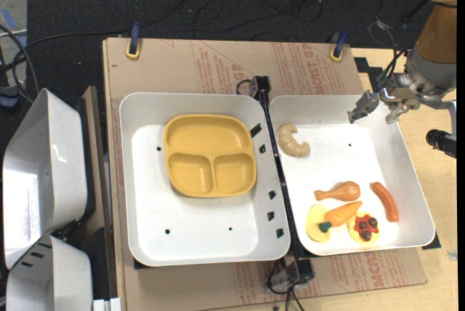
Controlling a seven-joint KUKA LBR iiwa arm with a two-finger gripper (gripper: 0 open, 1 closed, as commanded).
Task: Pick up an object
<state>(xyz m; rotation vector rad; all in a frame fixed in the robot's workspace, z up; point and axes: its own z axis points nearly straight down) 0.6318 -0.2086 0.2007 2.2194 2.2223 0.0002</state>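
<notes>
Overhead, two shallow white bins sit side by side on a table (218,288). Inside the left bin (138,229) lies a yellow divided plate (211,155). Inside the right bin (407,193) are a pale croissant (293,142) near the upper left, plus a toy drumstick (338,192), carrot (340,215), sausage (385,200) and a small pizza piece (365,227) near the lower edge. At that bin's upper right corner hangs the end effector (379,106), grasping nothing; whether it is released or clenched, I cannot tell.

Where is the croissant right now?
The croissant lies in the right bin, near its upper-left corner, well above the drumstick.
</notes>
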